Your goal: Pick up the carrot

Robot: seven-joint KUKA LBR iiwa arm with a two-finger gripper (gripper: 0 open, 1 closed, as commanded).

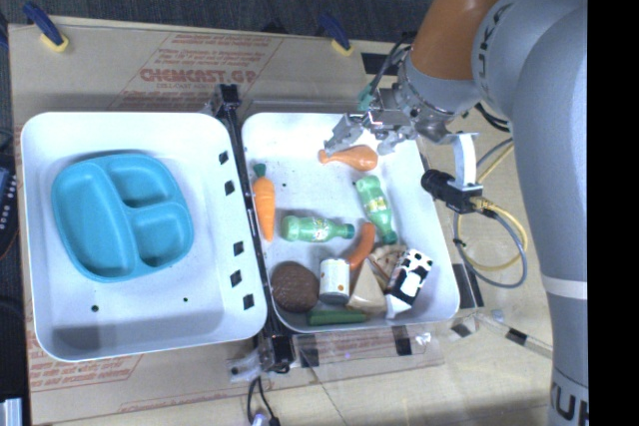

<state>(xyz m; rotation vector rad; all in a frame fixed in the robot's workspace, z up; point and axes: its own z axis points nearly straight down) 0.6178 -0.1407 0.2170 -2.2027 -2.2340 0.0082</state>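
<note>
I had the tool [371, 127] poised at the far end of the right bin [300, 127], low over the orange chicken drumstick [349, 156] that lay just under and in front of it; whether its fingers stood apart or together I could not tell, for the metal parts blurred into one another; I could see nothing between them. The carrot [264, 201] lay well to the tool's left and nearer the camera, lengthwise against the bin's left wall, green top pointing away, untouched; so by my reckoning the task had hardly begun, with the approach, the grasp and the lift all left to do. Between tool and carrot the bin floor was bare; beyond the carrot, towards the near end, sat a green bottle [317, 229] on its side, a second green bottle [374, 203], a smaller orange piece [362, 242], a brown round thing [295, 285] and a black-and-white cow toy [410, 276]. Far left of the tool, the other bin [60, 314] held a blue divided tray [120, 214]; both bins stood on the counter [130, 55].
</note>
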